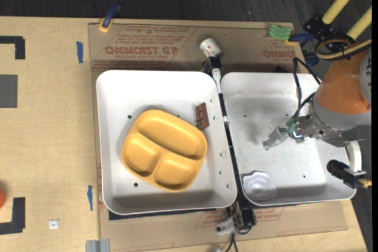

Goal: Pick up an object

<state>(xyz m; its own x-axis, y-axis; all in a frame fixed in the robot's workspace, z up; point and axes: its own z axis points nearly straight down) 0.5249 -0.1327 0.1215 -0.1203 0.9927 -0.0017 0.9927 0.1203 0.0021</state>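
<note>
While reaching in from the right on the grey arm (345,121), hangs low over the bare floor of the right bin (277,91). Gripper (271,140) pointed leftward, fingers pressed together to a narrow tip, pinching nothing.

Nearest to the fingers: a clear plastic cup (258,185), lying below and slightly left of the tip, apart from it, in the near left corner of the same bin.

Farther left of the fingers, past the rims where the two bins meet: a small brown block (201,115) on the floor of the left bin (118,97), just beside the upper right edge of a yellow divided tray (164,149). Tray well apart from the fingers, tilted across the middle of that bin.
</note>
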